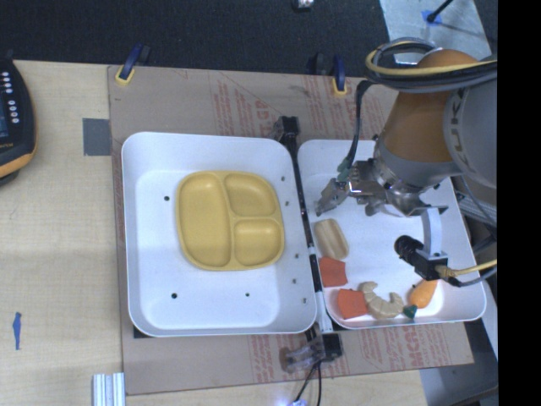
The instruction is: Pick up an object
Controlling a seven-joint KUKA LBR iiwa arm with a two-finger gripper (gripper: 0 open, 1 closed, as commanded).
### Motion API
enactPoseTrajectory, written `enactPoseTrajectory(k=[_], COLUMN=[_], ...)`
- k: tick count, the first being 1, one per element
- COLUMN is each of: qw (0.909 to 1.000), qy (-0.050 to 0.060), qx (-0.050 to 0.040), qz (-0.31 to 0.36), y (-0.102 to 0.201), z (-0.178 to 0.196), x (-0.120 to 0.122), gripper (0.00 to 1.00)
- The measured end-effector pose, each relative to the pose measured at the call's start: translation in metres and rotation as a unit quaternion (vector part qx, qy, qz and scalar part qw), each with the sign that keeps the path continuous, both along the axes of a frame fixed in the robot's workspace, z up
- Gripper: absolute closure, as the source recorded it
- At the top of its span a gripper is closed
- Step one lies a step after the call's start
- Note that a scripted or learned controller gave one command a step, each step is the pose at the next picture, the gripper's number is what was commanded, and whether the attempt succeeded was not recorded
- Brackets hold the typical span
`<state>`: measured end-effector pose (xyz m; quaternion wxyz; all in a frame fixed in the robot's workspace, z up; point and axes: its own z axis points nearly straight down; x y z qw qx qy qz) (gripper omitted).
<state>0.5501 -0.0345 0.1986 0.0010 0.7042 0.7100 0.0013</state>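
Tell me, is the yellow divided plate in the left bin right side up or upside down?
Right side up: the yellow divided plate lies flat in the left bin, its three hollow compartments facing upward.

Right bin (325,155): arm (423,134) covers its upper half, food pieces (372,299) crowd the lower edge, bare floor between them.

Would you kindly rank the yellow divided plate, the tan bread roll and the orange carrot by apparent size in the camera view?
1. yellow divided plate, by far the largest
2. tan bread roll
3. orange carrot, smallest, though partly hidden by the arm's fittings
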Motion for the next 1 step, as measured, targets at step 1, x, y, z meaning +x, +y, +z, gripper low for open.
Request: enactPoseTrajectory(k=[1], qw=[1.0], qy=[-0.001], qx=[-0.0004], qz=[0.0], y=[0.0189], z=[0.0022], x=[0.0867], gripper=[0.0])
